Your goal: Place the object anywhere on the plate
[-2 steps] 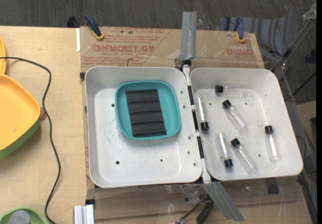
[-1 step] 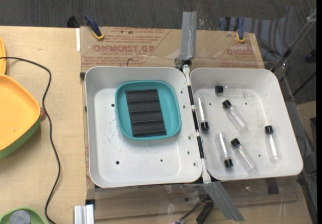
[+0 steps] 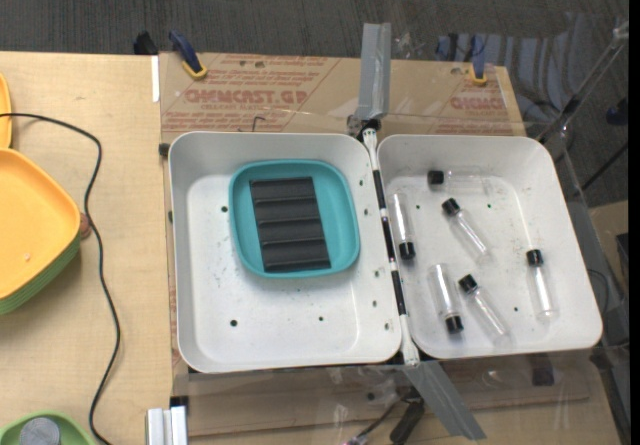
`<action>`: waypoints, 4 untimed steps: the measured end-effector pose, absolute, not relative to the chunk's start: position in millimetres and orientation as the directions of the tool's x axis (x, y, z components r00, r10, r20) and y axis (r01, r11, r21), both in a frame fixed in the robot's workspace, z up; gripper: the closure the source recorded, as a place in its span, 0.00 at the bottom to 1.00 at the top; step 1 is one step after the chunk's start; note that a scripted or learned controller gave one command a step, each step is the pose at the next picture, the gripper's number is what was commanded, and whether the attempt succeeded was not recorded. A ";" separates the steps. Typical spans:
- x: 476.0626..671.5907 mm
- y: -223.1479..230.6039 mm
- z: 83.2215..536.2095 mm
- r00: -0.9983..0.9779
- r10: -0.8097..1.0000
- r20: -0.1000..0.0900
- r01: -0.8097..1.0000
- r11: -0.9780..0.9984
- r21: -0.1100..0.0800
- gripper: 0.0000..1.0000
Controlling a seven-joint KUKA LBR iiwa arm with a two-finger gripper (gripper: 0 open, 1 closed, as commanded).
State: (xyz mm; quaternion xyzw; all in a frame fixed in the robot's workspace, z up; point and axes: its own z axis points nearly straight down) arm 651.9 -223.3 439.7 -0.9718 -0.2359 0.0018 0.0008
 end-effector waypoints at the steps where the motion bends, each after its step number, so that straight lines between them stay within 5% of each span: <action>1: 649.3 -223.2 439.1 0.943 0.333 -0.005 0.333 -0.943 -0.003 0.00; 4: 652.7 -223.5 440.1 0.980 0.199 -0.003 0.199 -0.980 -0.002 0.00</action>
